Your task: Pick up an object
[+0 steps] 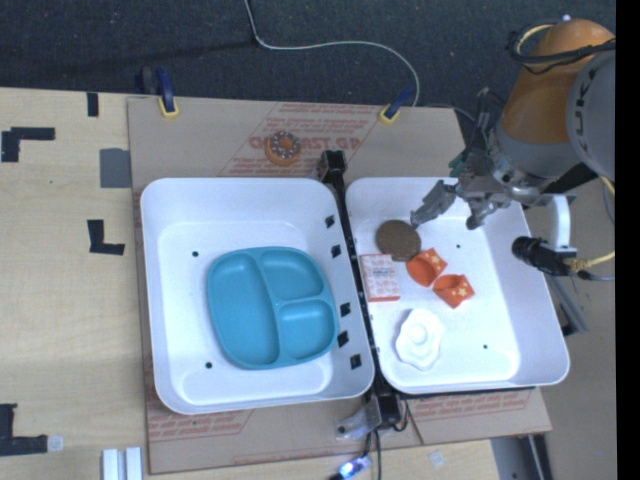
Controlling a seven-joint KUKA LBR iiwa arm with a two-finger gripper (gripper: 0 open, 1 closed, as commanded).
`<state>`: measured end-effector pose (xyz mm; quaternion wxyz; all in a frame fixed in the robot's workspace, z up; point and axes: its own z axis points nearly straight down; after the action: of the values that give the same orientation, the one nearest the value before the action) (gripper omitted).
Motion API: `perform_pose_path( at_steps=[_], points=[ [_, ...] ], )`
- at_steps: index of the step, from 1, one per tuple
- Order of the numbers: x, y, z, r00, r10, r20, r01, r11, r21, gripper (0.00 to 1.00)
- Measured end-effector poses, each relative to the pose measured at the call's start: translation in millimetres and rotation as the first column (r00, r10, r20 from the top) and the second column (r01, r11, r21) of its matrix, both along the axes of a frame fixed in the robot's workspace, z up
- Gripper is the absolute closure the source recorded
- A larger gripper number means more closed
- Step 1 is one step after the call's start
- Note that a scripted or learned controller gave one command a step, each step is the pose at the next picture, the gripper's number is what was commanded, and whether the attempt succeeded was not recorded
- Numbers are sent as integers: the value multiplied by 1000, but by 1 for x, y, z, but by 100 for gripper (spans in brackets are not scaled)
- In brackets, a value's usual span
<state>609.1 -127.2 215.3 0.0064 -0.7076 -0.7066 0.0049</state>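
The right bin (520,298) holds a brown round disc (397,238), two orange pieces (427,266) (453,290), a small white and red packet (379,276) and a white lumpy object (419,338). My gripper (453,207) hovers over the upper part of this bin, up and to the right of the brown disc. Its two dark fingers are spread apart with nothing between them. The left finger (430,205) points toward the disc.
The left bin (170,268) holds a blue divided plate (270,305). A black divider (345,268) with clips runs between the bins. A cable (330,48) loops across the bench at the back. The grey arm (560,78) with its orange band stands at the upper right.
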Motion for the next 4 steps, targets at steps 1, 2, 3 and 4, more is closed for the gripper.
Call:
perform_pose_path(
  at_steps=[1, 2, 3, 4],
  points=[
    [3, 0, 9, 1000, 3, 14, -3, 1000, -2, 0],
    [8, 3, -37, 1000, 4, 11, -4, 1000, -3, 0],
    [6, 14, -92, 1000, 3, 10, -3, 1000, -2, 0],
    [11, 11, -124, 999, 2, 32, -1, 1000, -11, 0]
  ],
)
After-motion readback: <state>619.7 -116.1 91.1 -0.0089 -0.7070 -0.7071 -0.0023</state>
